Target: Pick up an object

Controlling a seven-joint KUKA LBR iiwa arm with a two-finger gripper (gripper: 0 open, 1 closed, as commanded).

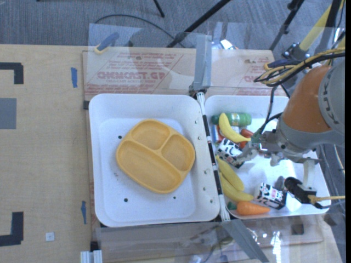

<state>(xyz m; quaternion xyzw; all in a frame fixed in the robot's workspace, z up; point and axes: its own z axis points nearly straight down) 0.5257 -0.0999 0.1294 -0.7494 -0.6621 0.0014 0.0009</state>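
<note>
Reaching into the right bin (307, 210), the gripper (262, 146), its opening impossible to tell, hovers by the bananas (230, 129), so descending and closing comes next.

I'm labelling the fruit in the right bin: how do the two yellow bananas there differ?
The upper yellow banana lies near the bin's far end, beside a green bottle; the lower yellow banana lies along the bin's left wall, nearer the front. The upper one looks shorter, the lower one longer. The lower one's end comes close to an orange carrot; the upper one's does not. Both are curved, yellow, and lie flat in the right white bin.
</note>
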